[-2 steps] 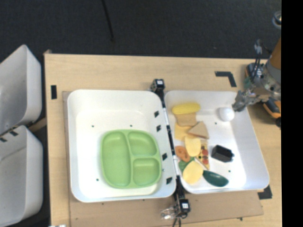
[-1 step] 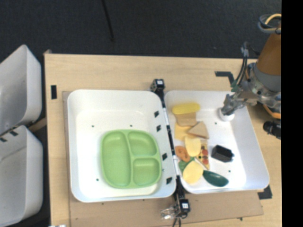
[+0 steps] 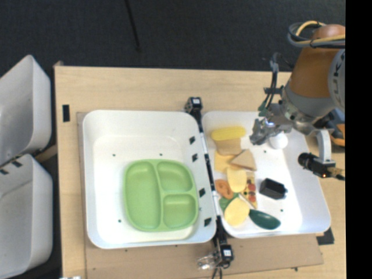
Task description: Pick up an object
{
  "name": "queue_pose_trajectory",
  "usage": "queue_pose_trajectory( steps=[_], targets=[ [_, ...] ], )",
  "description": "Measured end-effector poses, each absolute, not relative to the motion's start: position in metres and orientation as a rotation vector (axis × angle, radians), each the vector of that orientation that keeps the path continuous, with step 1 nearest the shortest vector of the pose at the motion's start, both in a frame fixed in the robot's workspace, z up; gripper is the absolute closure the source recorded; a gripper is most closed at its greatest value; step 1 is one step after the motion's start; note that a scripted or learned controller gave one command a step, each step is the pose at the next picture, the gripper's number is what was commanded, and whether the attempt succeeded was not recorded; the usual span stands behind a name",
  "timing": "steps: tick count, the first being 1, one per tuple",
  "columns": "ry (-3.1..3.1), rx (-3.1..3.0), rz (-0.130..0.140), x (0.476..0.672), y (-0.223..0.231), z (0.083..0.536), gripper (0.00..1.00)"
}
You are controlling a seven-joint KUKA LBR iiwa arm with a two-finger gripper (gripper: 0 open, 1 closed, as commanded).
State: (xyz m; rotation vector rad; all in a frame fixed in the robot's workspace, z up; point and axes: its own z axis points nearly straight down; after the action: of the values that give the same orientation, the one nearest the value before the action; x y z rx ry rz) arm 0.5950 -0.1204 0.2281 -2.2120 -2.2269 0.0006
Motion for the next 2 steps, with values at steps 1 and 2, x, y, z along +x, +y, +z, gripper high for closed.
queue_pose_trajectory(
  steps=[1, 2],
  targets=[
    [-2.227, -2.212, 0.0, 0.592, -0.071, 0.242, 1.0],
    [-2.226, -2.21, 0.002, 0.585, -0.017, 0.25, 1.0]
  ],
)
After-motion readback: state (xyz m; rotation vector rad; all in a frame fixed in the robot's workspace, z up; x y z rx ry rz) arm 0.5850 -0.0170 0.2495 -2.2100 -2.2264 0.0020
